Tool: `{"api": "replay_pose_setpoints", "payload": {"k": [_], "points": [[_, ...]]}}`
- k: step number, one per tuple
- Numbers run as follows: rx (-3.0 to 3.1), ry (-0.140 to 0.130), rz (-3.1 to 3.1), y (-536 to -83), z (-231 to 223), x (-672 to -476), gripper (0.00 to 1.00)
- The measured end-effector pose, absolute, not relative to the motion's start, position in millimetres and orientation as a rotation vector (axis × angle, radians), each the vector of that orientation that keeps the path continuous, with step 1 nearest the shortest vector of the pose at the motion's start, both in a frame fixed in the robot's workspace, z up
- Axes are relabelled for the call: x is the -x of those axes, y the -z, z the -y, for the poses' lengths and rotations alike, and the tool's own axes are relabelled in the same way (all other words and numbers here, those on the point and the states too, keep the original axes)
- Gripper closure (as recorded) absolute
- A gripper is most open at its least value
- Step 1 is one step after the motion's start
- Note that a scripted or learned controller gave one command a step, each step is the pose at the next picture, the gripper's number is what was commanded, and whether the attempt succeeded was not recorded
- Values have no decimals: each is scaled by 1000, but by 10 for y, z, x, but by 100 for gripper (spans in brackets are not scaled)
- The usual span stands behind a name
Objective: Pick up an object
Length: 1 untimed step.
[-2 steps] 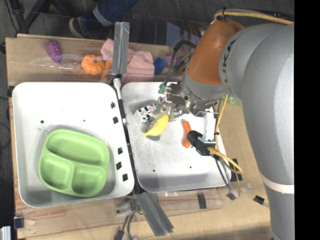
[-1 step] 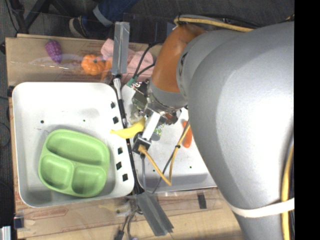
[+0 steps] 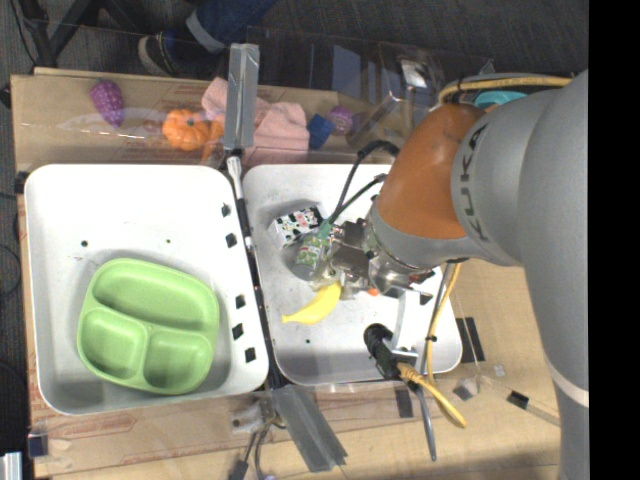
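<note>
One banana (image 3: 314, 307) — just below fingers (image 3: 330, 268)

Position: one fixed camera above the surface (image 3: 130, 108).
Direction: looks down at a slant, with the far edge of the surface at the top of the frame.
Coverage: both white bins, left bin (image 3: 60, 208) and right bin (image 3: 300, 353), side by side.
Nearness: moderate; the arm (image 3: 520, 188) enters from the right and looms large.
</note>
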<state>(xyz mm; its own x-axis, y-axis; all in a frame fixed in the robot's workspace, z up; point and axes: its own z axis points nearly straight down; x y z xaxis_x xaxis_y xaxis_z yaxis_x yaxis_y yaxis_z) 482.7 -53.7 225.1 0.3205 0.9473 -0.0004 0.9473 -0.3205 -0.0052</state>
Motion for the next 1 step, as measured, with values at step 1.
{"api": "replay_pose_setpoints", "payload": {"k": [1], "points": [[2754, -12, 1500, -1899, -154, -4890, 100]]}}
